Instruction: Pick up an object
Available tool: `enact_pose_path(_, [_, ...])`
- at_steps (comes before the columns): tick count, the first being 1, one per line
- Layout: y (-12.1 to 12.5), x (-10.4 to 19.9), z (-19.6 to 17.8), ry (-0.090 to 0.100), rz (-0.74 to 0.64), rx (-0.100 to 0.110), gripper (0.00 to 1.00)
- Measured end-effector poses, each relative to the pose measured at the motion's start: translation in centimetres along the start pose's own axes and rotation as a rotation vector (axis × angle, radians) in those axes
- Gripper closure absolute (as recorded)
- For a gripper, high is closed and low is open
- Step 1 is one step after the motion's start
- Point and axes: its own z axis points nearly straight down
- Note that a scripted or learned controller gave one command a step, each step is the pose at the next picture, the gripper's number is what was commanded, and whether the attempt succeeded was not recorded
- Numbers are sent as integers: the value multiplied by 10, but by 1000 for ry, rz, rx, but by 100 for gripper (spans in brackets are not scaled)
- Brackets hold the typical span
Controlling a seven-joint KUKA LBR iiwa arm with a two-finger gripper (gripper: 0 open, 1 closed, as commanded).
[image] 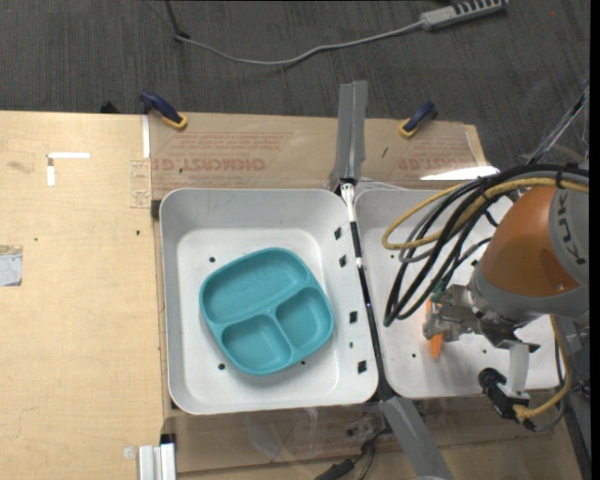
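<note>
Dark carpet runs behind my bench (66, 281), with a pale cable (309, 49) snaking across it and a power strip (464, 9) at the top edge. Cardboard (281, 155) is clipped to the far side by two clamps, one (164, 110) far to the left of the claw and one (417, 117) up beyond it.

I see the arm (530, 248) hanging over the right bin (398, 361), its orange band bulging above the wrist, black and yellow hoses (441, 239) looping off it toward the divider. The claw (439, 328) sits low in that bin, near the bin's floor. Whether it is released or clenched I cannot tell; the wrist housing hides too much of it from my angle.

Just beside the claw, touching or nearly touching its lower end, a small orange piece (436, 345) lies on the white floor. I cannot say it is gripped.

Left of the claw, across the divider, the left bin (178, 281) holds a teal tray (267, 311) with three compartments, lying flat and turned at a slant, well apart from the claw.
</note>
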Motion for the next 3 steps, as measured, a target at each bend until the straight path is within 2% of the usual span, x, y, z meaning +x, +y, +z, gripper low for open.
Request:
enact_pose_path(1, [54,69,-83,-1,39,-5,100])
enact_pose_path(2, [21,259,-126,-2,-30,-5,100])
enact_pose_path(3, [61,339,-145,-3,195,-5,100])
